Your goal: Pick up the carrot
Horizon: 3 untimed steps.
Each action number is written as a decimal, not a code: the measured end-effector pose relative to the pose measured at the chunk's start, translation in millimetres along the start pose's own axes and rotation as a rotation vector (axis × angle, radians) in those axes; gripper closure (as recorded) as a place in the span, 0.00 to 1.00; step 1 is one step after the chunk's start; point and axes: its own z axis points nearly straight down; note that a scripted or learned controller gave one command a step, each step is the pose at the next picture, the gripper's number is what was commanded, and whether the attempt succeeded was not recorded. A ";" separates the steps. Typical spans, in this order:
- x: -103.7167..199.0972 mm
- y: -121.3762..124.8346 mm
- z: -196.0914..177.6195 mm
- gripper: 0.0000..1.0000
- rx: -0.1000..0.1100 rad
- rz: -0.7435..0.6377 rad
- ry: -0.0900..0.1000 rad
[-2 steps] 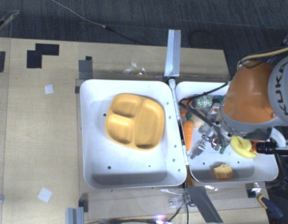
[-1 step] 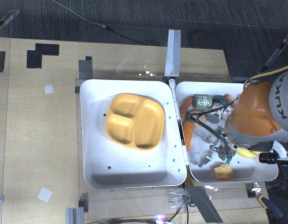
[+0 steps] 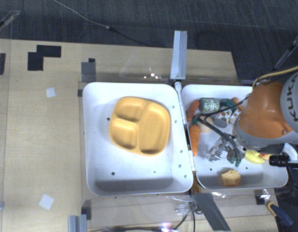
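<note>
Camera view: carrot [image 3: 194, 135] at the gripper's [image 3: 225, 151] 9 o'clock looks stiff, grab mid-length; claw state, can't tell.

Orange carrot [image 3: 194, 138], long and tapered, lying flat in the right bin [image 3: 279, 180], close against its left wall, lengthwise along that wall, narrow tip pointing toward the bin's near edge, thicker end farther back, surface plain and unbroken
</note>
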 end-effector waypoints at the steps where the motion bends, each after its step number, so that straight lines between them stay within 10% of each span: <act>1: 49.7 100.6 -81.0 1.00 -0.002 -0.149 0.005; 2: 47.1 101.2 -91.7 1.00 -0.005 -0.152 -0.002; 3: 71.3 104.7 -107.2 1.00 -0.001 -0.507 0.007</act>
